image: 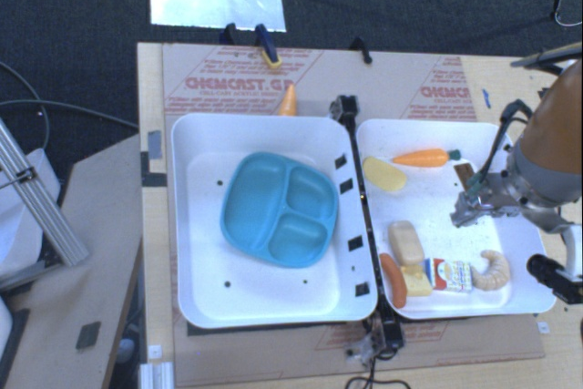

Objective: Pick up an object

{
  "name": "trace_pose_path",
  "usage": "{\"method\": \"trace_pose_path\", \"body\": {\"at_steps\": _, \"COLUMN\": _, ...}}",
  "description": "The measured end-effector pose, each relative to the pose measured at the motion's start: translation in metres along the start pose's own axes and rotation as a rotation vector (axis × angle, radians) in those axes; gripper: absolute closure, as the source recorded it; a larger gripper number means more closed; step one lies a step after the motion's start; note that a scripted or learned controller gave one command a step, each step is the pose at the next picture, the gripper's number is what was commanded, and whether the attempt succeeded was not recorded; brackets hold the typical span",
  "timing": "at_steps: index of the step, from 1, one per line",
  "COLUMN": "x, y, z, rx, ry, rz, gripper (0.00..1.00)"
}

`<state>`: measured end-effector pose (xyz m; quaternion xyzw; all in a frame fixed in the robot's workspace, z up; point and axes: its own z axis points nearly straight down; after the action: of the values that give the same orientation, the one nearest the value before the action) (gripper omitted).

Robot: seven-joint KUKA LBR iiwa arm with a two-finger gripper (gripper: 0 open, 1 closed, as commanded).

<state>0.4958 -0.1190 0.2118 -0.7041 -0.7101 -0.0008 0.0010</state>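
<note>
The claw is seen over the right bin, hanging from the grey arm that enters from the right. Whether it is spread or pressed together cannot be told from this slanted view; nothing is seen pinched in it.

No single target is named by the task, so the nearest items are noted relative to the claw. The shrimp lies just below and slightly right of the claw, curled, with its long axis running roughly up and down the view. The small carton lies below the claw, touching the shrimp on its left side, long axis left to right. The bread roll is below and to the left, near; the sausage and a yellow block lie further below-left, against each other. The carrot is above and to the left, long axis left to right, leaf end toward the claw. The lemon-yellow piece is well to the left and slightly above.

Judged closest: shrimp and carton; a short drop toward the near rim would be needed, and their contact could spoil a clean grasp.

The blue divided plate sits in the left bin, well apart from the claw.

Writing: "CHEMCAST" is read in red on the board under the bins, repeated at the far right. Print on the carton is too small to read
</note>
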Motion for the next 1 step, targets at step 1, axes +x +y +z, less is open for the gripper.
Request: {"method": "trace_pose_path", "body": {"at_steps": 1, "x": 0.0001, "y": -0.0101, "z": 0.0785, "rx": 0.003, "ry": -0.001, "rz": 0.007, "gripper": 1.00}}
